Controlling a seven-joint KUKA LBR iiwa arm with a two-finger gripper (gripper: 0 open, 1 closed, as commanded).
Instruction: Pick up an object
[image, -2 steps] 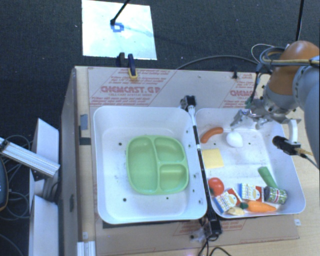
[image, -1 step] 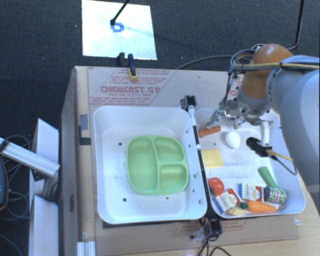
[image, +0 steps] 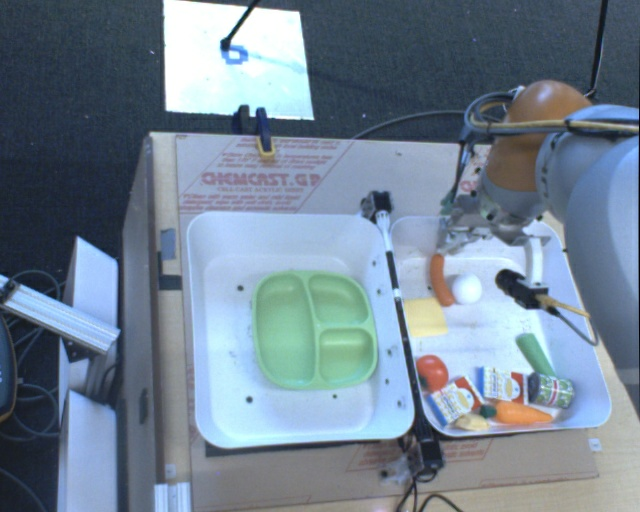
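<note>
- Beneath the wrist, at the far end of the right bin (image: 480, 335), lie the 2 likeliest picks: 1 orange sausage (image: 437, 277) and 1 white ball (image: 466, 290), touching or nearly so.
- We judge either one could serve, since the task names no particular object and these 2 lie closest to the tool.
- We see the gripper (image: 462, 232) low over that far end, just beyond the sausage. Whether it is apart or together we cannot tell, and nothing shows clamped in it.
- Its place suggests to us an approach or a search near the bin's far wall, with no pick made yet.
- 1 yellow block (image: 425, 318) lies just in front of the sausage, against the bin's left wall.
- Toward the near end the toys crowd together: 1 red tomato (image: 432, 371), 2 small cartons (image: 452, 401) (image: 497, 382), 1 can (image: 551, 390), 1 green vegetable (image: 535, 352) and 1 carrot (image: 520, 412).
- We think that crowding makes a clean pick harder there than at the far end, where the things lie more open.
- 1 green plate (image: 315, 328) with 3 compartments lies alone in the left bin (image: 225, 330), well apart from the gripper.
- We count 2 bins side by side and 1 arm (image: 590, 190) reaching in from the right.
</note>
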